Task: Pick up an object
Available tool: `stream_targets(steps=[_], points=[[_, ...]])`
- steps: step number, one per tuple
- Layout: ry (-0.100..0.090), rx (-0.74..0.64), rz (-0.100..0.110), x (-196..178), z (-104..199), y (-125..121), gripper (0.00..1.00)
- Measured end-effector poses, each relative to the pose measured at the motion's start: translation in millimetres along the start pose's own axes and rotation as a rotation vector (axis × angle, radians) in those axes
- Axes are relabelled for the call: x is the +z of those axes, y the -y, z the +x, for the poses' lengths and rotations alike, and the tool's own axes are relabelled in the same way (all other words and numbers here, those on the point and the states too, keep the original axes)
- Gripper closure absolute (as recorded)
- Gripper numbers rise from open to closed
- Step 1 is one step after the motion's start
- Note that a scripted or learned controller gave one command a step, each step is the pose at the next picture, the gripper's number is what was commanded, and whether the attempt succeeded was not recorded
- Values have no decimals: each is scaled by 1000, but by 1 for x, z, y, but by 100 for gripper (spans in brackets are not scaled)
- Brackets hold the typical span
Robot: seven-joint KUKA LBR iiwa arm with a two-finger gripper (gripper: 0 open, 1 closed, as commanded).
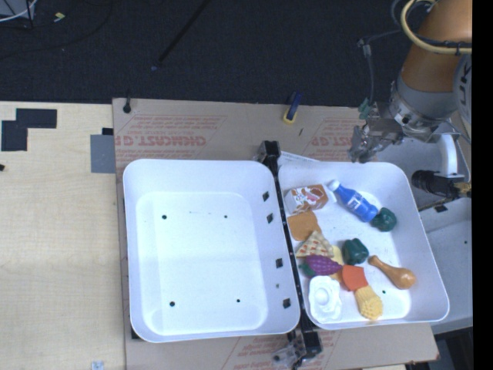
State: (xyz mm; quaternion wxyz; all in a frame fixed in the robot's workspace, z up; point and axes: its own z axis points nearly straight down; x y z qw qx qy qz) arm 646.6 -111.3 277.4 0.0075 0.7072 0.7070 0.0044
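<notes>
**Arm hanging at the upper right, gripper pointing down**

The grey KUKA arm with its orange band [435,48] is reaching in from the right edge of the camera view, its wrist bending downward and to the left. The dark two-finger gripper [365,151] is hanging at the end of the wrist, pointing down. A yellowish cable is looping over the top of the orange section. The fingers are too small and dark to judge.
</notes>
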Motion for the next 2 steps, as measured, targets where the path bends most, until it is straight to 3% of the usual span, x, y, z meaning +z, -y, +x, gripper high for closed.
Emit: stream_targets(steps=[1, 2], points=[[-7, -3, 25, 72, 42, 5, 100], [-4, -3, 20, 68, 40, 4, 0]])
